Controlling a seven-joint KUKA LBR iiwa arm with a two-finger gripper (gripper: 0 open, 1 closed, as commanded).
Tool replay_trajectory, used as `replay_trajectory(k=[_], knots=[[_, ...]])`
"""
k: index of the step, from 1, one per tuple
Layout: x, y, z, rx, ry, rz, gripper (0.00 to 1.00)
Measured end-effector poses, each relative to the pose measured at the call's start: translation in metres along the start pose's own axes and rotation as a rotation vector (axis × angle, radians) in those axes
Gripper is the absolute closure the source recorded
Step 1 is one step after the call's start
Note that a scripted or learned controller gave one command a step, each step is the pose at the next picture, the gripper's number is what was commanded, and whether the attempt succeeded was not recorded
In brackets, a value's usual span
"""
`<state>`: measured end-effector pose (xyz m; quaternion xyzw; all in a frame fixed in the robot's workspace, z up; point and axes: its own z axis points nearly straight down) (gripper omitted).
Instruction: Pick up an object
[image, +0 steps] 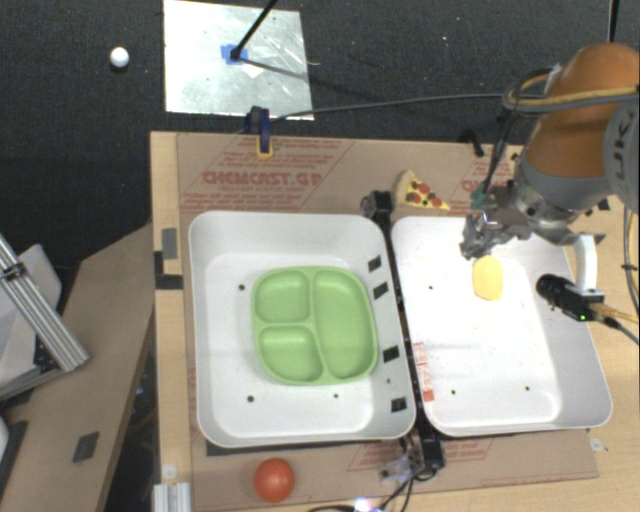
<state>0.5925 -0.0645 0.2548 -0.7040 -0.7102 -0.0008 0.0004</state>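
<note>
The yellow object (488, 279), a small rounded lump rather like a lemon, lies in the right bin (520, 400), in its upper half, well apart from the bin's near wall. The gripper (481, 240) hangs just above and behind the yellow object, at its far end, very near it or perhaps touching; the slanted view does not settle which. Whether the jaws are released or clenched I cannot tell, since the wrist and cabling crowd that spot.

The step in hand looks like the final descent onto the yellow object. To do it well, the gripper should sit squarely over the middle of the yellow object rather than over its far end, so a small shift toward the near side of the yellow object seems wise before closing. A rounded, smooth body will likely squirt out sideways if pinched off-centre, so the jaws should straddle its narrow width and go low enough to pass its widest part.

Left of the yellow object, across the divider, the left bin (220, 300) holds a green divided tray (314, 324). Beyond the yellow object, outside the bins, a pizza-slice toy (422, 192) lies on the table (330, 170). An orange ball (273, 479) rests far to the yellow object's lower left.
</note>
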Motion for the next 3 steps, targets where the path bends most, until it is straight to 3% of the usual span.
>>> replay_trajectory(k=[1,3], knots=[[0.050,-0.028,0.004,0.002,-0.001,0.001,1.00],[0.143,-0.060,0.017,0.002,0.001,-0.001,1.00]])
